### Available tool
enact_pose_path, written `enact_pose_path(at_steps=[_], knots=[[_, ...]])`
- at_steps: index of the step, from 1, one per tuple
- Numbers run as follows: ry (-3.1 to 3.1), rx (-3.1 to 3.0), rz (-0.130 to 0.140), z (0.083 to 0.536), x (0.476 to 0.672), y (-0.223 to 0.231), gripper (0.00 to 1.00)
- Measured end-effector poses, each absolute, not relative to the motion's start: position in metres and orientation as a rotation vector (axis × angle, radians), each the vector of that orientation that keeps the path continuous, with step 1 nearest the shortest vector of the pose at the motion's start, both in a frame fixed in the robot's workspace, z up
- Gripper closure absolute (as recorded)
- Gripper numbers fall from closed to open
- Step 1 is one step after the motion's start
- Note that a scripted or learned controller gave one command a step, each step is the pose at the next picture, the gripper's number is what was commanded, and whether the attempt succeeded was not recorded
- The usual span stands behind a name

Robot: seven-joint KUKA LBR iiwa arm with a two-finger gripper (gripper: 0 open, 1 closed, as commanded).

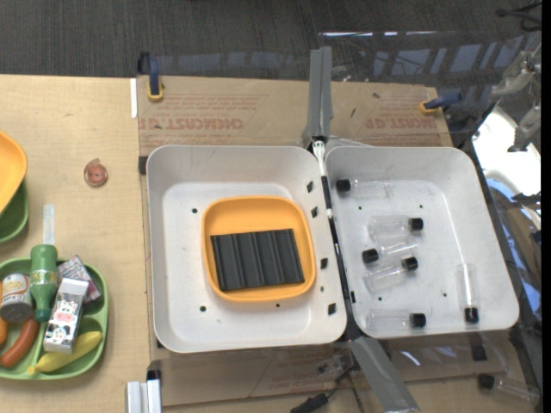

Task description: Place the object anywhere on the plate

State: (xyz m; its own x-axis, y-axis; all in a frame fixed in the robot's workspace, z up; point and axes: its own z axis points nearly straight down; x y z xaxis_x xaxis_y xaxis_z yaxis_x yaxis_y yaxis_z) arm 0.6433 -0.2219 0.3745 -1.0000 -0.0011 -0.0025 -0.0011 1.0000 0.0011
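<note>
Foreground clutter: green tray (96,334) of toy food on wooden table (69,119), well apart from both bins; not involved.
Loose vials: clear vials (392,269) with black caps scattered flat in right bin (486,231); judged light, slick and prone to rolling.
Task object: dark ribbed block (258,259) taken as the object; it lies flat, centred on orange plate (258,206) in left bin (172,256).
Handling: block judged stiff, light, not fragile; ribs should help grip.
Grasp point: best taken across the short sides, jaws set along the ribs.
Progress: block rests wholly inside the plate rim, so placement is judged done.
Gripper state: cannot be told.
Surface: plate is shallow and smooth, so sliding is possible; bin floors are flat white with small holes.
Room: ample space around the plate inside the left bin.
Background: cardboard (215,110) under the bins, clamped at far corners; dark carpet (258,15) beyond.
</note>
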Motion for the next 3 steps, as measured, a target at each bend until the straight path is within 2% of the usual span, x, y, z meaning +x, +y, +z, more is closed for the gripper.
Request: enact_pose_path(at_steps=[1,2,3], knots=[[3.090,-0.529,0.000,0.406,0.660,-0.222,0.00],[2.985,-0.967,0.002,0.328,0.660,-0.221,0.00],[2.806,-1.397,-0.001,0.373,0.660,-0.221,0.00]])
